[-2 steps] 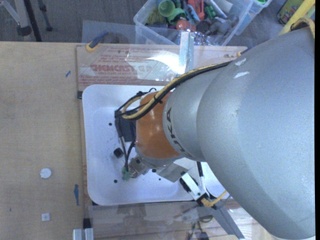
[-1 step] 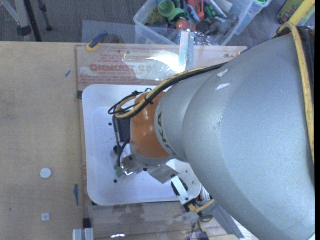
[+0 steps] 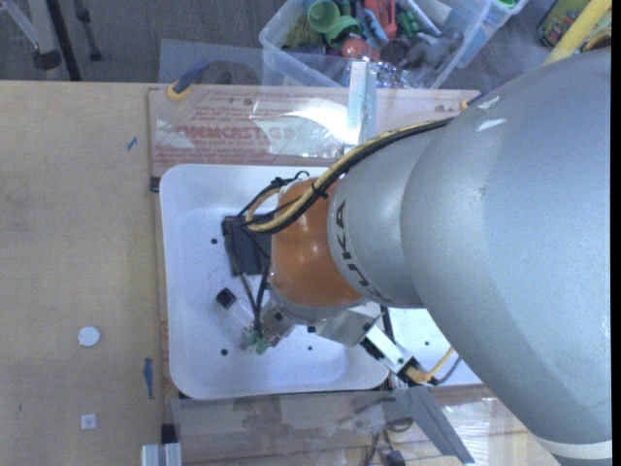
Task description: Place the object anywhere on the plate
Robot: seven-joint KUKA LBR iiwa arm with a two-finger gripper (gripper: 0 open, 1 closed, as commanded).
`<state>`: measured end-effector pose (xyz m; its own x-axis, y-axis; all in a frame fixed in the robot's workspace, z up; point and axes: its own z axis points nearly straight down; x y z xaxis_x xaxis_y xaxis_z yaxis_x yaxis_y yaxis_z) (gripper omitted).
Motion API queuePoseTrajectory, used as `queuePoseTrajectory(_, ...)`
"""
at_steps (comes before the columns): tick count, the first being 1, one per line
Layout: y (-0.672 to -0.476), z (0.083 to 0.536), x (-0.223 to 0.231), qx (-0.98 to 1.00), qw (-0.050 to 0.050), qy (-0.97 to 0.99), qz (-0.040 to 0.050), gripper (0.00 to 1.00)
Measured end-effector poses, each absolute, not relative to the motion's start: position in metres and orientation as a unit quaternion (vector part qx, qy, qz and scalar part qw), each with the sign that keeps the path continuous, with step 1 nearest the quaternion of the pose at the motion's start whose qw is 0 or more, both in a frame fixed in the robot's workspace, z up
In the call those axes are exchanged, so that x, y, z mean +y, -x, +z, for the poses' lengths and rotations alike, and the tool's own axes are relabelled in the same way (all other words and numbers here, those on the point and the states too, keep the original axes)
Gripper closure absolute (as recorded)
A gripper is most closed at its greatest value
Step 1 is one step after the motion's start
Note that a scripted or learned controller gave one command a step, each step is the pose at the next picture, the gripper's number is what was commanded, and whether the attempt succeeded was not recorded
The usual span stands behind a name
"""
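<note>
The grey arm [image 3: 485,221] carries black "KUKA" lettering running down its side, and it hangs over the white bin [image 3: 184,260]. Its bulk hides the gripper's state, so I cannot tell that, nor where the object or plate sits.

The desk [image 3: 68,212] is light brown wood. A white bin [image 3: 184,260] sits on it, and the big grey arm [image 3: 505,250] covers much of that bin. Behind the bin lies a flat board [image 3: 243,129] with red letters and shiny clear tape on it. A yellow-handled thing [image 3: 179,88] rests at the board's left corner. Out on the bare wood to the left lie a small white round disc [image 3: 88,336] and, nearer the front, a tiny pale square [image 3: 88,420]. A few little blue marks [image 3: 147,377] show on the wood close to the bin's left side.
</note>
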<state>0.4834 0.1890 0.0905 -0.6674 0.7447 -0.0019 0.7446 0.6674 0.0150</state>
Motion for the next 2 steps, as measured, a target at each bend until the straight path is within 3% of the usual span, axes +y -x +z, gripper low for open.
queuePoseTrajectory(1,-0.489,0.09,0.212,0.906,0.005,-0.423,0.0033,1.0)
queuePoseTrajectory(2,-0.479,0.121,0.169,0.942,-0.001,-0.337,-0.0005,1.0)
